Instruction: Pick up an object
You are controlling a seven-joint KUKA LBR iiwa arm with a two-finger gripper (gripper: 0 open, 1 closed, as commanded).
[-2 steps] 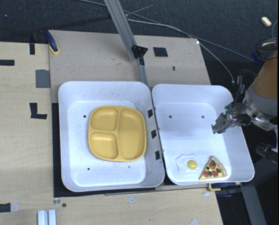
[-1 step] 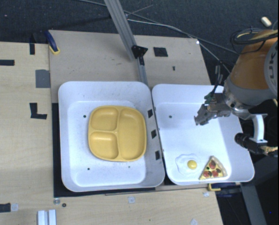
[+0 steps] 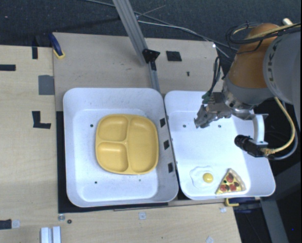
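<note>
A toy fried egg [image 3: 203, 176] and a toy pizza slice [image 3: 230, 181] lie side by side at the near edge of the right bin [image 3: 191, 146]. A yellow divided plate [image 3: 126, 144] sits in the middle of the left bin [image 3: 80, 135]. My gripper [image 3: 203, 119] hangs over the far part of the right bin, pointing down and to the left, well away from the egg and the pizza slice. Nothing shows between its fingertips.
A grey metal pole [image 3: 133, 27] slants across the bench behind the bins. A black cable fitting [image 3: 250, 146] and yellow hose hang off the arm over the right bin's right side. The bench is light wood with black tape marks.
</note>
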